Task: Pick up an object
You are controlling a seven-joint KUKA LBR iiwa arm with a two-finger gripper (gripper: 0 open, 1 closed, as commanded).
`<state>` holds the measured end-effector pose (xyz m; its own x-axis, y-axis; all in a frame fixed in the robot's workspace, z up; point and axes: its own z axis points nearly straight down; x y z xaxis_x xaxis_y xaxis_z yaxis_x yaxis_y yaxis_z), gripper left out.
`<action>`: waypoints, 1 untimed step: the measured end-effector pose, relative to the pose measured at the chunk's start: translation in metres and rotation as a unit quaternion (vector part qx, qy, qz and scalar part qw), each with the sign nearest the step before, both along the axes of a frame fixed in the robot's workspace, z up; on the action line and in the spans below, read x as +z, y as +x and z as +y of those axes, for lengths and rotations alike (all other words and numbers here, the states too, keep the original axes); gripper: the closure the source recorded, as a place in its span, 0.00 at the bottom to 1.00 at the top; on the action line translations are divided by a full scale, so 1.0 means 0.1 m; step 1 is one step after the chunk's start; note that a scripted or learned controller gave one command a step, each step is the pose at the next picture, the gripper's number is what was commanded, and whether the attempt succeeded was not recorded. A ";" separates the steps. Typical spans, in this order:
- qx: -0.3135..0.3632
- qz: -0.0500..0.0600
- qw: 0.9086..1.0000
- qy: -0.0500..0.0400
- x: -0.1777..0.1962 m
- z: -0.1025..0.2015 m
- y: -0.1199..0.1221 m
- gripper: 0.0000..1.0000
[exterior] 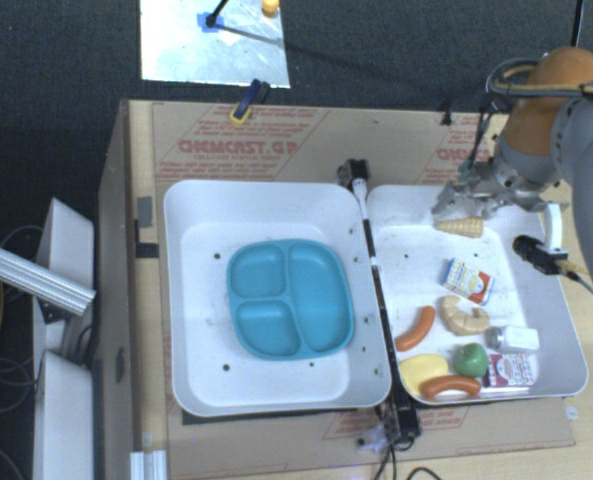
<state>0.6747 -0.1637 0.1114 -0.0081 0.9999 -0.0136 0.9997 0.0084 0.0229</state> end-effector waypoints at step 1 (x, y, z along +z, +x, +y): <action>-0.003 0.004 1.000 0.006 -0.20 -0.11 -0.01 0.00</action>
<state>0.6733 -0.1748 0.0919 -0.0029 1.0000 -0.0018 0.9999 0.0029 0.0152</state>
